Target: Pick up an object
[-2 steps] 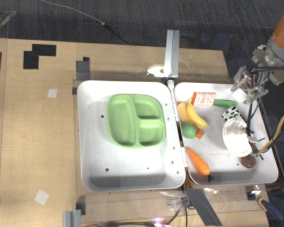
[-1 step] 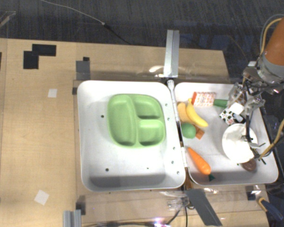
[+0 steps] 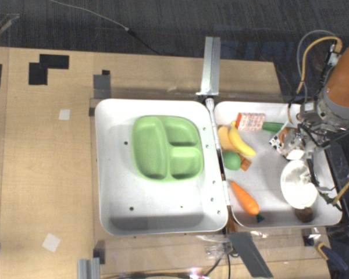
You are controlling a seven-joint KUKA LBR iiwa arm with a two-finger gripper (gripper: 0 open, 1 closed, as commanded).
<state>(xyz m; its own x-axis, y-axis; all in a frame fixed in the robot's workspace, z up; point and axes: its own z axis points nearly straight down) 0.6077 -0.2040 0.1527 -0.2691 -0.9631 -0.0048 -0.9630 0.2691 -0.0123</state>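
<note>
Several objects crowd the right bin (image 3: 267, 222), banana (image 3: 239, 142) and carrot (image 3: 245, 197) left, white bowl (image 3: 298, 185) right; the gripper (image 3: 295, 141) hovers at the far right, finger state indeterminate, and likely risks descending onto clutter and missing.

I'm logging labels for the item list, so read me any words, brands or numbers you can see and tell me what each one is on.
None can be read.
Small red and white carton in the right bin: it has print on its face, but too small and blurred to read.
Small multicoloured item beside the tool: any markings are too blurred to tell.
</note>
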